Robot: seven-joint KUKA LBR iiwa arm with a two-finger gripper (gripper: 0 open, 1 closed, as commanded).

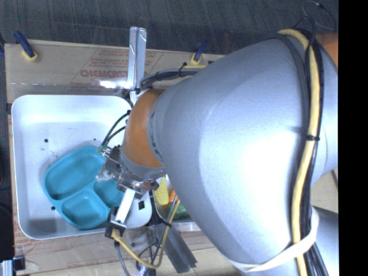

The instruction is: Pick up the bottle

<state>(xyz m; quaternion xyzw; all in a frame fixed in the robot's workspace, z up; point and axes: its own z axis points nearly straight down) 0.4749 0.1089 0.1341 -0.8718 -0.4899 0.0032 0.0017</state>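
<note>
1. Camera view: the arm [241, 154] is reaching in from the right and covering most of the right half of the bench, with its orange band [138, 137] sitting over the right wall of the left bin [34, 114]
2. The gripper [122, 180] is hanging just below that band, over the right side of the left bin and right at the edge of a blue dish [75, 180]; whether it is open, closed or gripping anything cannot be told (the wrist is hiding it from above)
3. The blue dish, divided into compartments, is lying in the lower half of the left bin, turned at a slant to the bin's walls
4. The bottle is not showing itself clearly: a white thing [142, 210] with a rounded end is lying just below the gripper, near the bin's lower right corner, and I cannot tell whether this is it
5. A yellow-orange thing [163, 193] and a green thing [181, 210] are peeking out from under the arm, just right of the white thing
6. Behind the bins a brown board [86, 68] is lying flat, with a blue clamp [24, 45] gripping its left end, another clamp [199, 52] further right, and a metal strip [137, 56] standing between them
</note>
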